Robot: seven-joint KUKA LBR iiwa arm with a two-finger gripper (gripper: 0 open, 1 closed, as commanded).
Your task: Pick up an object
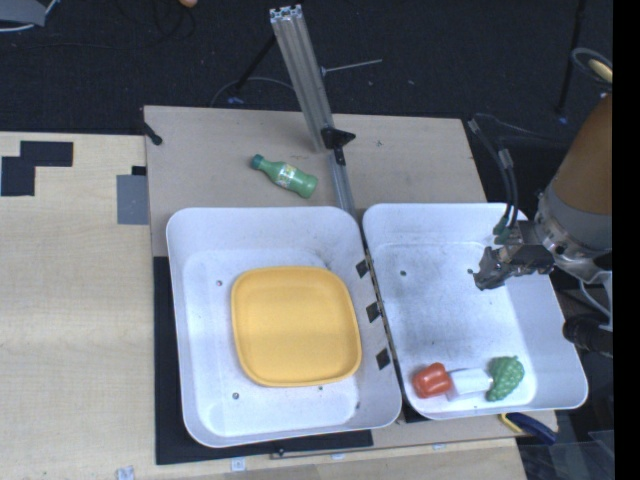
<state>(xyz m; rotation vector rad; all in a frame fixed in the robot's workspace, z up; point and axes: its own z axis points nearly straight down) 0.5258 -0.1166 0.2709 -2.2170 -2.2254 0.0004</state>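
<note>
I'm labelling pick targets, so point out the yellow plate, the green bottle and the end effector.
yellow plate (296, 325): camera view, centre of its face.
green bottle (285, 176): camera view, middle of its body.
end effector (488, 274): camera view, between its fingertips.

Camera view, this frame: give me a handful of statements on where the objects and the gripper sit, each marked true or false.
1. The square yellow plastic plate lies in the left white bin. True.
2. The small green plastic bottle lies inside the right white bin. False: it lies on the bench board behind the bins.
3. The red-orange toy pepper and the green toy broccoli lie at the right bin's near edge, with a small white object between them. True.
4. The gripper hangs over the left bin. False: it is over the right bin, near its far right side.
5. The gripper touches the pepper. False: it is well apart from it.
</note>
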